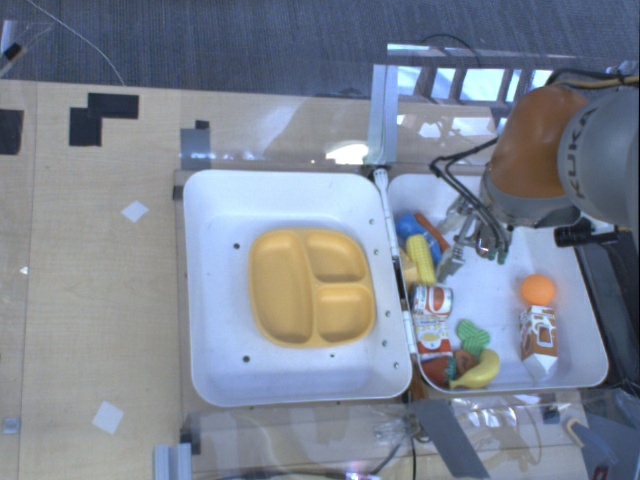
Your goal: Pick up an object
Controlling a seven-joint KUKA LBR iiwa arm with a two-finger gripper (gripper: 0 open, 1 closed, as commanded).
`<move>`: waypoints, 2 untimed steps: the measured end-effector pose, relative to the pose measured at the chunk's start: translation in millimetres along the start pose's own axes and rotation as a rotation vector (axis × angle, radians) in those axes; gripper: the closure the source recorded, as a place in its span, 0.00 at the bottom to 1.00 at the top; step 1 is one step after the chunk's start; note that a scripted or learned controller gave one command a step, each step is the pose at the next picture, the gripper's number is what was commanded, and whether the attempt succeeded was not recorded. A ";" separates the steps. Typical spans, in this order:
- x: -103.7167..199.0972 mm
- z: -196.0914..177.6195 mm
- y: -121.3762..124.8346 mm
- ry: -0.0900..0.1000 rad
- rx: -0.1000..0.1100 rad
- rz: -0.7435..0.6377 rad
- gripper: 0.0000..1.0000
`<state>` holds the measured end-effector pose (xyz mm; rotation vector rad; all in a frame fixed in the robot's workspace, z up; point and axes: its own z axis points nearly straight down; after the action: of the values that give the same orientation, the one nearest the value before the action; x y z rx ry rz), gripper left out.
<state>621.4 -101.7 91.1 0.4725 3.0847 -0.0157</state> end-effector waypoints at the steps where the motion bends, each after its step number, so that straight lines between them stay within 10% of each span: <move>1: -3.6 -14.7 2.0 -0.011 -0.005 -0.002 1.00; 2: -21.1 -26.9 12.1 0.014 -0.006 0.380 1.00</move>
<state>644.6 -96.0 118.4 1.0497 2.9510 0.0030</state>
